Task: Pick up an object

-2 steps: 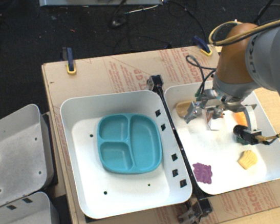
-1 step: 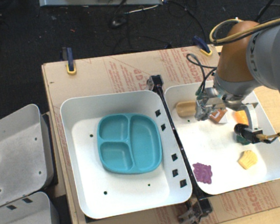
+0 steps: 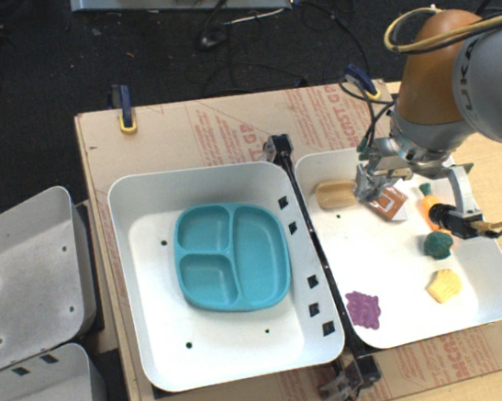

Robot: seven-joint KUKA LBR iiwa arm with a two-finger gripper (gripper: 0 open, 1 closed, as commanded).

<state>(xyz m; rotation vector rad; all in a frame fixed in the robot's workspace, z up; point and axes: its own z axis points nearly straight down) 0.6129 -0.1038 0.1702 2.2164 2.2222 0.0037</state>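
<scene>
The gripper (image 3: 381, 188) sits low at the upper right, over a brown block (image 3: 389, 204). Grasp state cannot be determined. Lift remains outstanding.

Grey arm (image 3: 484, 79) with an orange band (thin cable looped above).
</scene>
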